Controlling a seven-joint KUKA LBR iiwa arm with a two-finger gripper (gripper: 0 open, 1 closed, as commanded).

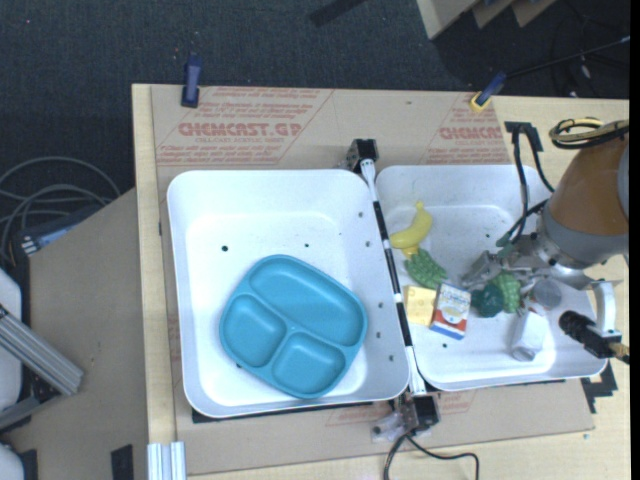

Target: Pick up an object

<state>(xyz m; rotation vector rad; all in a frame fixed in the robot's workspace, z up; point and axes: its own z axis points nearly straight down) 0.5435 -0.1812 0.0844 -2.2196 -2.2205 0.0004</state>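
Observation:
The right bin (470, 193) holds several small items. A yellow banana (412, 230) lies near its left wall, with a green leafy toy (426, 268) just below it. A yellow block (419, 305) and a white and red carton (453, 311) sit side by side at the front left. A dark green and teal toy (497, 296) lies in the middle. My gripper (503, 274) hangs low right over that toy, at its upper edge, and partly hides it. A grey piece (527, 336) rests near the front wall.
The left bin (200, 208) holds a blue divided plate (292, 323) towards its front. A black clamp (362, 152) sits where the two bins meet at the back. Black cables (523, 168) hang over the right bin's back right corner.

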